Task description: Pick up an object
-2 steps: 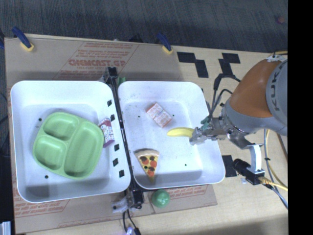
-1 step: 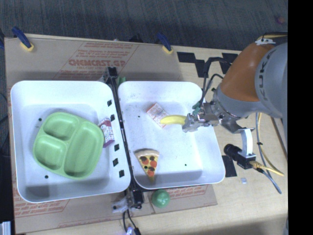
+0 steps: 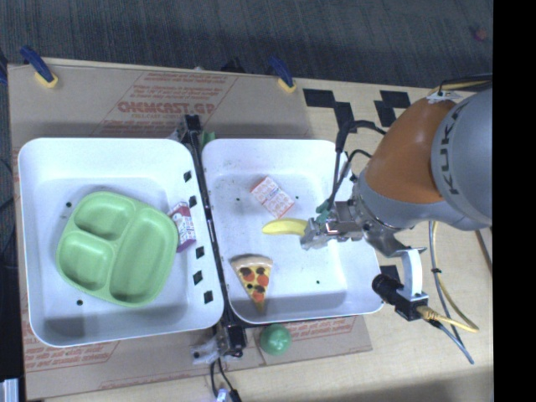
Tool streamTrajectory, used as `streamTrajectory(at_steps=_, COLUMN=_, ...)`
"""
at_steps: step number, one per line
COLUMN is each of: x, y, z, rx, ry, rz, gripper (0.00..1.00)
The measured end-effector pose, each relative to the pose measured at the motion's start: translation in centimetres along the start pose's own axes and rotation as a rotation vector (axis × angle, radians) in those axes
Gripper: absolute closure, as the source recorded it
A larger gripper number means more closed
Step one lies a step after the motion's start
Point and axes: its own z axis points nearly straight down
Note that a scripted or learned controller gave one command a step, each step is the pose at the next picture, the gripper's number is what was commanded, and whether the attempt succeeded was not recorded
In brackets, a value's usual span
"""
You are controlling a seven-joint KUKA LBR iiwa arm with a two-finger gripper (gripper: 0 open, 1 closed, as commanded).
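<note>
- Bins numbered two: the left bin [image 3: 33,224] held one green divided plate [image 3: 117,245] and one small wrapped packet [image 3: 183,225] leaning by its right wall; the right bin [image 3: 226,153] held three items.
- Those three were one yellow banana [image 3: 283,227] at the bin's centre, one red-and-white sachet [image 3: 273,195] just above and left of it, and one toy pizza slice [image 3: 254,279] toward the lower left of that bin.
- One green ball [image 3: 274,339] lay outside, on the cardboard [image 3: 167,99] just below the right bin's lower edge.
- Two blue clamps [image 3: 39,67] pinned the cardboard along the upper edge of the frame.
- One gripper [image 3: 316,231] sat low in the right bin, right of centre in the frame, largely covered by the arm's grey and orange body [image 3: 419,162]; cables blurred its outline.
- Whether its jaws stood wide or narrow could not be told.
- The banana lay with its right tip touching or just beside the gripper's left end; which of these was unclear.
</note>
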Motion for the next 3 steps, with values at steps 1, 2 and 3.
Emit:
streamTrajectory(at_steps=1, x=-3.2, y=2.1, z=1.7, rx=-0.002, ry=-0.001, rz=0.004, gripper=1.00)
streamTrajectory(at_steps=2, x=-4.7, y=-0.4, z=0.7, rx=-0.001, ry=0.001, rz=0.004, gripper=1.00)
streamTrajectory(at_steps=3, x=-3.3, y=17.2, z=-0.9, rx=-0.004, ry=-0.001, rz=0.002, gripper=1.00)
